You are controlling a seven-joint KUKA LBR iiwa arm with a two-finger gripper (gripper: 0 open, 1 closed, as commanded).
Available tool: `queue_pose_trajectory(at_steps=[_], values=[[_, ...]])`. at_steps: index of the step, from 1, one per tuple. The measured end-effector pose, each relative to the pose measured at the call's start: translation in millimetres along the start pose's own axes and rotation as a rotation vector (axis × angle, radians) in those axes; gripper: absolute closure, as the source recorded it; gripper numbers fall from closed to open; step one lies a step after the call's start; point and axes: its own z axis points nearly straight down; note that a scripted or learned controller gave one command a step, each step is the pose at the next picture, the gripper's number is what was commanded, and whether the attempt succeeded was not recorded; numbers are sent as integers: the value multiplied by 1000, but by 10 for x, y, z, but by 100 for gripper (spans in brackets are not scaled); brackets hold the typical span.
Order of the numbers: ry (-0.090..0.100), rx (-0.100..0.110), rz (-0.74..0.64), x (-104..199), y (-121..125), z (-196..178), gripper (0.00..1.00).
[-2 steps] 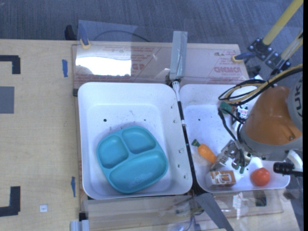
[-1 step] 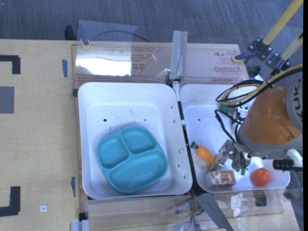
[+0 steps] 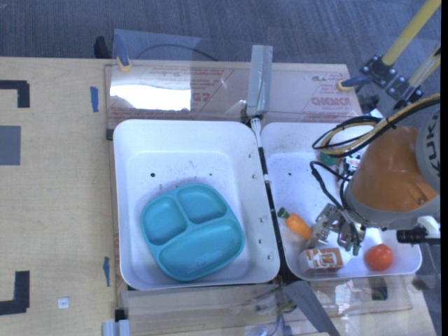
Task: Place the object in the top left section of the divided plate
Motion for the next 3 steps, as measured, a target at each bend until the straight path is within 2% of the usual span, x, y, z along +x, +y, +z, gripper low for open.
queue_pose_trajectory(at_steps=[1,2,3], values=[[0,0,-20,3,5,0,100],[-1,-2,-200,-15,-31,-1,100],[-1,7,-482,236,337,-974,100]])
